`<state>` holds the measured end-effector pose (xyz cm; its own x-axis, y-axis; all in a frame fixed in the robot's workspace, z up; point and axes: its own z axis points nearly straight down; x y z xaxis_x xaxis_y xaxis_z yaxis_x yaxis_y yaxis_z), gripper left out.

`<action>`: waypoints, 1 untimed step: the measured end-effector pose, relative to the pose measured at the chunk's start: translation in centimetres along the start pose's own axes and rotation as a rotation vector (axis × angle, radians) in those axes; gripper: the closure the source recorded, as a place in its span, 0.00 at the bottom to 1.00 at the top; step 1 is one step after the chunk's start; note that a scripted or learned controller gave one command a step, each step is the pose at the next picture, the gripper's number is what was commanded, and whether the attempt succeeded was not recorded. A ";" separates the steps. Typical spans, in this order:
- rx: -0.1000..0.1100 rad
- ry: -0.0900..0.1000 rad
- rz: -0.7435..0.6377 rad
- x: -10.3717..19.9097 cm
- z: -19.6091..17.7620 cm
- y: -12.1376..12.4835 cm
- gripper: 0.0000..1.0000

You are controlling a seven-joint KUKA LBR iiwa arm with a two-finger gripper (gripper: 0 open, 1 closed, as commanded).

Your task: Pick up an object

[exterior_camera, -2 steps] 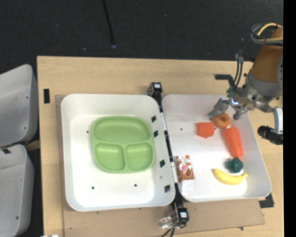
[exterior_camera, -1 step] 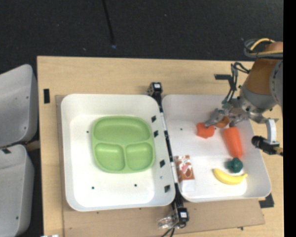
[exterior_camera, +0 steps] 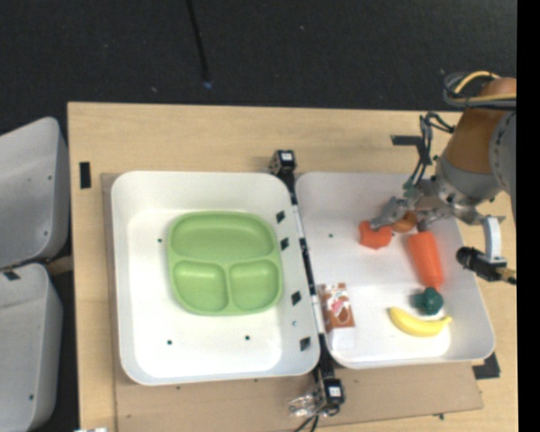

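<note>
Nearest, a banana (exterior_camera: 420, 322) lies in the right bin (exterior_camera: 360, 349) beside a carrot (exterior_camera: 426, 259) and a packet (exterior_camera: 338, 306). Farther back, the gripper (exterior_camera: 398, 216) hangs just above an orange block (exterior_camera: 374, 235), not gripping it; whether it is spread or closed I cannot tell. Leftward, a green plate (exterior_camera: 224, 261) fills the other bin.

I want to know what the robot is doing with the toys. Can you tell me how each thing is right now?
green plate: lying flat in the left bin, nothing on it
carrot: lying flat in the right bin
banana: lying in the right bin, beside the carrot's green top
orange block: in the right bin, by the tool
small packet: flat at the right bin's left edge
tool: low over the orange block
</note>
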<state>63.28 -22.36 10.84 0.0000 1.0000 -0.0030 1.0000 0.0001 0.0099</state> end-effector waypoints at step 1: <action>-0.005 -0.003 -0.002 -0.2 -1.4 0.1 1.00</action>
<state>63.42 -22.51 12.23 -0.0022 1.0000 -0.0062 0.9999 0.0023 0.0151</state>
